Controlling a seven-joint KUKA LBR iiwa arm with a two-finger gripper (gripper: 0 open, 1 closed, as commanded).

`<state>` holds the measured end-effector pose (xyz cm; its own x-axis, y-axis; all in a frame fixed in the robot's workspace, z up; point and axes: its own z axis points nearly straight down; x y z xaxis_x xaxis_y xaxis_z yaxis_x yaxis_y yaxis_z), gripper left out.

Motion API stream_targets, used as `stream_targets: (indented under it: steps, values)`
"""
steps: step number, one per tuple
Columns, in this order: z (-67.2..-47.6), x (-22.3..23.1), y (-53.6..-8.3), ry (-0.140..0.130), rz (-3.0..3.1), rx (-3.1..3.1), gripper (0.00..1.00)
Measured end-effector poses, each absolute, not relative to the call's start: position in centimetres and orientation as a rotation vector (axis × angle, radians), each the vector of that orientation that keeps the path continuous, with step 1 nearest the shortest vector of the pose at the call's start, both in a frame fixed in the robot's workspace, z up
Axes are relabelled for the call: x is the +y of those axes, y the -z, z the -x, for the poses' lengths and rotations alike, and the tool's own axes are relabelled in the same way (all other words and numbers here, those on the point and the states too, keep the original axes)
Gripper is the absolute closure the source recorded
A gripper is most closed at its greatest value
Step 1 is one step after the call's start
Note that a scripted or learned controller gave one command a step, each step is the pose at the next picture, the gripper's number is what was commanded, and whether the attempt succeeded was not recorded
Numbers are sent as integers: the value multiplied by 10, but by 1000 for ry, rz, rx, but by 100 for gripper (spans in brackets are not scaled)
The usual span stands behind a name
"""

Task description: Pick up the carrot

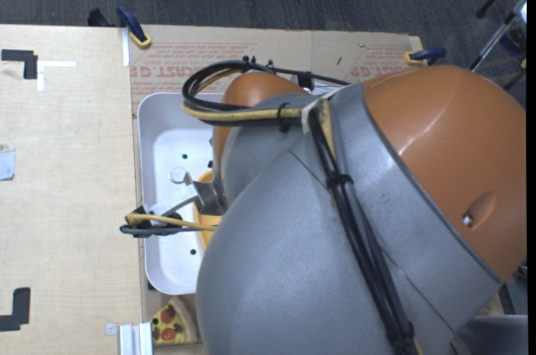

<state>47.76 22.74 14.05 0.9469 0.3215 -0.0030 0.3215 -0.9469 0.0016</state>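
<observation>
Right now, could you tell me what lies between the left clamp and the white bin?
In the camera view, only a bare strip of brown cardboard with red print lies between the clamp and the white bin.

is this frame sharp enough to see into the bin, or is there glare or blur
Camera view: even light, no strong glare; a soft sheen on the arm; the arm looms large and slightly soft, covering most of the white bin, whose visible part looks fairly sharp.
</observation>
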Motion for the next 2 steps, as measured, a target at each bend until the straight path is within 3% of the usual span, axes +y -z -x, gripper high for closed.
stream_targets:
  steps: [1,2]
  values:
    - [-495,227,-90,11,-2988,961,100]
    - [-495,225,-98,22,-2984,967,100]
